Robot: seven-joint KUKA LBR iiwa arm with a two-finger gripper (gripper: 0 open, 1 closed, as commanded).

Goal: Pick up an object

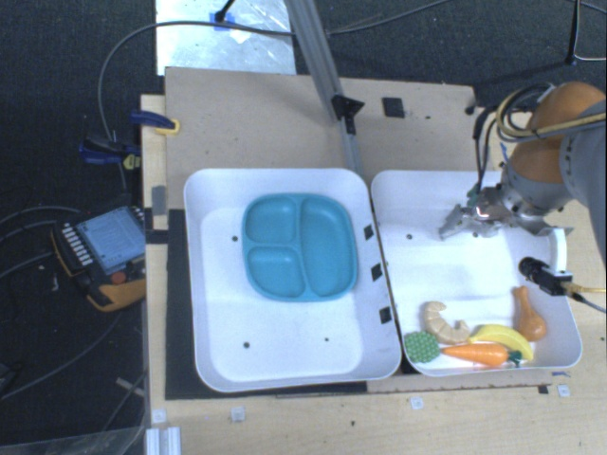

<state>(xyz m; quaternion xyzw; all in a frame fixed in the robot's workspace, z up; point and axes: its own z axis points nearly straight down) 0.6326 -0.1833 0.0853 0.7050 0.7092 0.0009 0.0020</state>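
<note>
Toy food [471, 337] clustered, overlapping; arm [555, 150] cropped.

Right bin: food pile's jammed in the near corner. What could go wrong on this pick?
1. The carrot, banana and croissant touch, so a grasp may nudge or snag a neighbour.
2. They crowd the right bin wall, so a finger could hit the rim.
3. The gripper hangs well away from them.

Toys [474, 339] crowding right bin's [446, 282] front edge
</note>
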